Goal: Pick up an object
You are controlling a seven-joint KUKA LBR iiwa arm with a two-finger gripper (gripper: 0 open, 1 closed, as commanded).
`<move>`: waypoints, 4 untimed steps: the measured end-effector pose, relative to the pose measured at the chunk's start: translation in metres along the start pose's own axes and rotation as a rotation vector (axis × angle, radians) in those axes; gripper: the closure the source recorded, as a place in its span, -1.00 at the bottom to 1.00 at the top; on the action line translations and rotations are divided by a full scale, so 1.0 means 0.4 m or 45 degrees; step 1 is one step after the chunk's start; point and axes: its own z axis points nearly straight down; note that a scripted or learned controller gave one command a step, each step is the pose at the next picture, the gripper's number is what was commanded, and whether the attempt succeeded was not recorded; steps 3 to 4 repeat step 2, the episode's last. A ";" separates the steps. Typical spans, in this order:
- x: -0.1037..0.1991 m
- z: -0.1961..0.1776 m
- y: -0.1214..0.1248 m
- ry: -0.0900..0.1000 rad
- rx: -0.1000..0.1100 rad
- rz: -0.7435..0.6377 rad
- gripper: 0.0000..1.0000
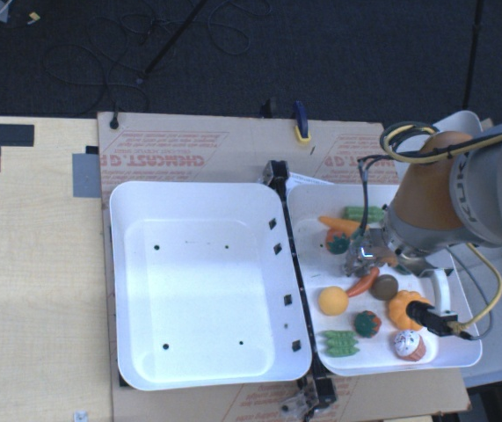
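Observation:
The right bin [461,355] holds several toy foods. An orange carrot [338,224] and a green vegetable [362,212] lie at its back. A small dark green piece [338,244] sits just left of my gripper [365,255], which reaches down into the middle of the bin. A red-orange chili [362,281] lies just below it, beside a brown round piece [385,287]. Toward the front lie a yellow-orange ball [333,301], a green and red piece [367,323], a green pod [341,344], an orange piece [403,309] and a white and orange ball [407,345].
The left bin [127,236] stands beside the right one, with a black clip strip [287,262] along the shared edge. The arm's orange band [431,187] hangs over the right bin's back right corner. Cables loop around the arm's right side.

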 end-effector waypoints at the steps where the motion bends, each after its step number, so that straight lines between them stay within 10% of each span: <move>1: 0.253 -0.234 0.086 0.005 -0.007 -0.011 1.00; 4: 0.214 -0.219 0.034 -0.001 0.011 0.004 1.00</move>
